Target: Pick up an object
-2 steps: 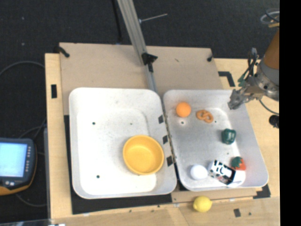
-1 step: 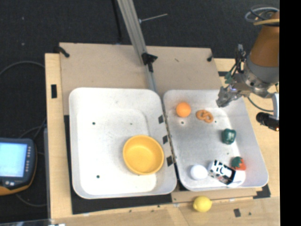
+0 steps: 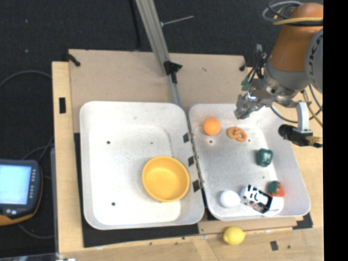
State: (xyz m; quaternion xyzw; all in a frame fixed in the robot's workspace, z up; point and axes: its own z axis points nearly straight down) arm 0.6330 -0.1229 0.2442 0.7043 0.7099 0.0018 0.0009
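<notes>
Pole (image 3: 154, 32): slants from top toward bins.
Screen (image 3: 18, 189): lit, at left edge.
Cable (image 3: 22, 83): loops on dark floor.

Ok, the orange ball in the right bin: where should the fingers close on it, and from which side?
Probably straight down from above, closing across the widest part of the orange ball. It is round, so no side is better, and it sits apart from the pretzel-shaped piece and the bin's left wall. The gripper is up and to its right.
</notes>
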